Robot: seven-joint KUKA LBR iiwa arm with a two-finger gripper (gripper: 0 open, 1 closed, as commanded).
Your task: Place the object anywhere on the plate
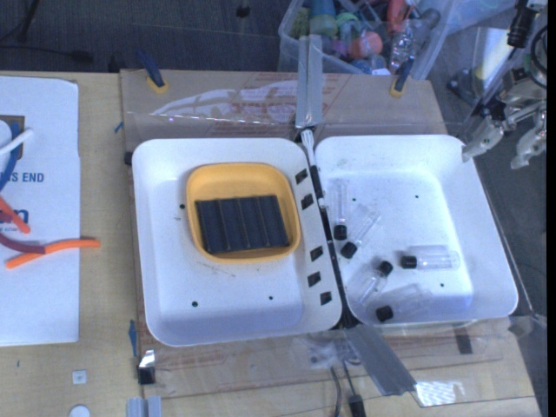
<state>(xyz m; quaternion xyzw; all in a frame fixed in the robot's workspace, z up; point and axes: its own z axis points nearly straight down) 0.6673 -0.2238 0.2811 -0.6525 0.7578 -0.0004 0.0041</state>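
A yellow plate (201, 183) sits in the left white bin (165, 302). On it lies a dark, ridged rectangular block (241, 223). The right white bin (486, 268) holds several clear vials with black caps, among them one lying at the middle right (428, 258), one near the divider (357, 231) and one toward the front (372, 279). My gripper (501, 144) hangs above the right bin's far right corner, just outside its rim. Its fingers (476, 142) are spread apart with nothing between them.
A clear tub of colourful items (373, 16) stands behind the bins. A white sheet with orange-handled pliers (52, 248) lies at the left. A row of black clips (313, 233) runs along the divider between the bins.
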